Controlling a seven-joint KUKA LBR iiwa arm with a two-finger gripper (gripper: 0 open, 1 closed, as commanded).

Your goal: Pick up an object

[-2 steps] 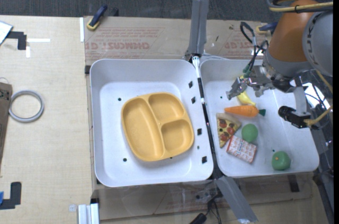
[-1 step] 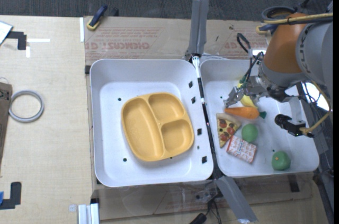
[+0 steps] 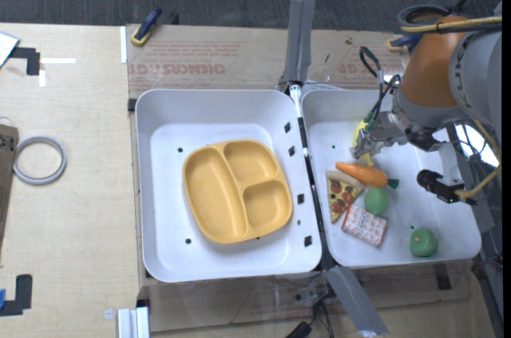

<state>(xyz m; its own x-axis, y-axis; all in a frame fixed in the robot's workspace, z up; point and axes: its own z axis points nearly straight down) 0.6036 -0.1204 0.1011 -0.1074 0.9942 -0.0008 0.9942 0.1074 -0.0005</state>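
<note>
My gripper (image 3: 366, 150) hangs low over the right bin (image 3: 461, 247), just above and behind an orange carrot (image 3: 361, 173). In front of the carrot lie a pizza slice (image 3: 342, 195), a round green ball-like item (image 3: 376, 200) and a small red and white box (image 3: 364, 225). A green apple-like fruit (image 3: 423, 242) sits near the bin's front right corner. The arm's grey body and orange band (image 3: 435, 69) reach in from the right.
The left bin (image 3: 160, 232) holds a yellow divided plate (image 3: 237, 190). A grey divider bar (image 3: 299, 33) stands behind the joint of the two bins. A tape ring (image 3: 37, 160) lies on the bench at far left. Cables (image 3: 467, 188) trail along the arm's right side.
</note>
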